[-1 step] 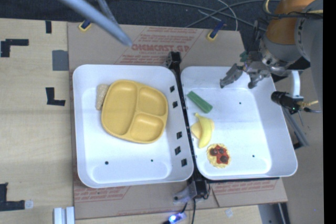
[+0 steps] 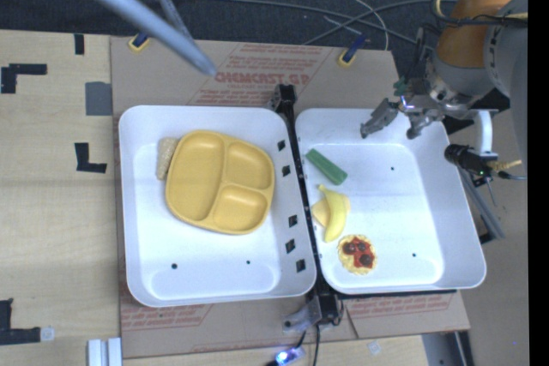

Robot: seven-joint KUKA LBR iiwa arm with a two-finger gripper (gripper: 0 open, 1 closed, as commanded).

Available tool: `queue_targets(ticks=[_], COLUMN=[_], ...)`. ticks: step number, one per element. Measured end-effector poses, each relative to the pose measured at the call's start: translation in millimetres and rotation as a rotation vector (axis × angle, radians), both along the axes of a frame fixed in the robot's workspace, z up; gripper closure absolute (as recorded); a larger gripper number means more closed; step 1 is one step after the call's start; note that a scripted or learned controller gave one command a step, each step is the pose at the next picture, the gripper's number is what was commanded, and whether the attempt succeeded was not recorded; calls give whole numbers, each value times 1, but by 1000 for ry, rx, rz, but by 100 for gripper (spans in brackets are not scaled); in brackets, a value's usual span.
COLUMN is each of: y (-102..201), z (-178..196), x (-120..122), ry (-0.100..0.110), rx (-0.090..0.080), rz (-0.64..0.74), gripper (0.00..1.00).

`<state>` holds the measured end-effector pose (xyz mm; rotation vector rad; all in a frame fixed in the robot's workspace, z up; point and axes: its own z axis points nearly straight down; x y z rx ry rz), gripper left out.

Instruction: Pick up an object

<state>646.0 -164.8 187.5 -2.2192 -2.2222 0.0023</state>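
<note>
Gripper [image 2: 396, 123] fingers stand apart with nothing between them, hanging over the far edge of the right bin [image 2: 446, 210], well up from the objects. That bin holds 3 small things along its left side: a green block [image 2: 327, 166] farthest from the camera, a banana [image 2: 332, 213] just nearer than it, and a small round pizza piece [image 2: 358, 254] nearest. The left bin [image 2: 141, 210] carries a yellow divided plate [image 2: 220, 182] with a tan sponge-like piece [image 2: 165, 157] tucked at its left edge, both on the table [image 2: 51, 184].

Any of the 3 pieces in the right bin would serve. They look like light plastic toy food: stiff, smooth, probably a bit slippery, not fragile. The green block seems the easiest, being narrow with flat parallel sides; closing across its short width near the middle should hold it square. The banana is curved and rounded, so it could roll or squirt out unless taken across its thickest part. The pizza piece lies flat and low, leaving little edge to catch. The banana sits close to the bin's left wall, which may crowd a finger
</note>
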Motion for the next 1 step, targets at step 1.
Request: queue_targets(ticks=[1], y=[0], z=[-44], x=[-5], ry=[3], rx=[0], rz=[0], gripper=[0])
